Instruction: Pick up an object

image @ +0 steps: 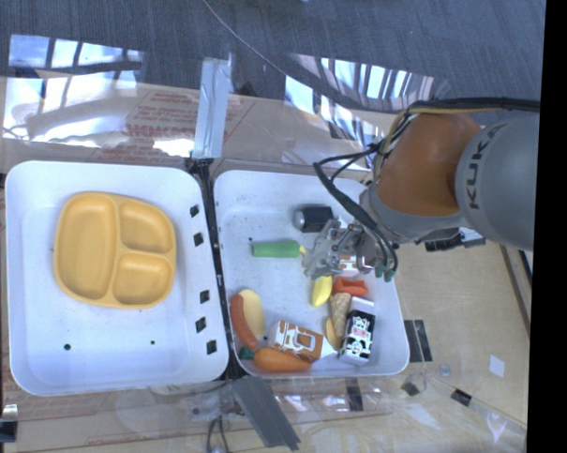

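On the grey arm (511, 174), "KUKA" lettering (480, 182).

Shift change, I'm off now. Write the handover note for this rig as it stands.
Claw: low over the right bin, between the green vegetable and the yellow fruit; no object seen in it.
Things: carrot and cow-print carton along that bin's lower edge; yellow divided plate in the left bin.
Done: nothing lifted yet.
Left: grasp one object and raise it.
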Available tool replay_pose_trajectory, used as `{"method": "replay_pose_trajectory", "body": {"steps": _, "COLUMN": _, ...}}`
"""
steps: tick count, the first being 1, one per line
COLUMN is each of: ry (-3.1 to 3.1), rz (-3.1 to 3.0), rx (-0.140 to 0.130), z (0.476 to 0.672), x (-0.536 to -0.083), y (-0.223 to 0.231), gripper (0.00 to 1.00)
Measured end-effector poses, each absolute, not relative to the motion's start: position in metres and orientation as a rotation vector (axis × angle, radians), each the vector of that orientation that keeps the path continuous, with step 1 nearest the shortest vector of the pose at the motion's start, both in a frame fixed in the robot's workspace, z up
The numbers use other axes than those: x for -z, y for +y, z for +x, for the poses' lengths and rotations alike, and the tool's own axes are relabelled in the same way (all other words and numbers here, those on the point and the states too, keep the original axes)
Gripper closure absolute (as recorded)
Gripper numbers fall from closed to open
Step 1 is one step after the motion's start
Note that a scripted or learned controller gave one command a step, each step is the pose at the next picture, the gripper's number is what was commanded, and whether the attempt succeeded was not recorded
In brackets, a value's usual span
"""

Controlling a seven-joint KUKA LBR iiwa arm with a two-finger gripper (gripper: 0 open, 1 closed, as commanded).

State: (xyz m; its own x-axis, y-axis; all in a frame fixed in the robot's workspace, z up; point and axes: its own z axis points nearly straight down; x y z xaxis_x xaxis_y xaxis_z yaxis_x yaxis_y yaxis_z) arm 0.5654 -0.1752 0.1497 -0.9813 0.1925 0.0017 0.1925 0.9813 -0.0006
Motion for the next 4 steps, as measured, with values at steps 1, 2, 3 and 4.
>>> {"method": "replay_pose_trajectory", "body": {"steps": 1, "ry": -3.096, "rz": 0.512, "rx": 0.004, "z": 0.563, "x": -0.142, "y": -0.177, "gripper": 1.00}}
{"method": "replay_pose_trajectory", "body": {"steps": 2, "ry": -2.912, "rz": 1.178, "rx": 0.004, "z": 0.564, "x": -0.177, "y": -0.210, "gripper": 1.00}}
{"method": "replay_pose_trajectory", "body": {"steps": 3, "ry": -2.869, "rz": 1.273, "rx": 0.012, "z": 0.617, "x": -0.140, "y": -0.131, "gripper": 1.00}}
{"method": "replay_pose_trajectory", "body": {"steps": 4, "ry": -2.535, "rz": 1.856, "rx": 0.004, "z": 0.576, "x": -0.179, "y": -0.189, "gripper": 1.00}}
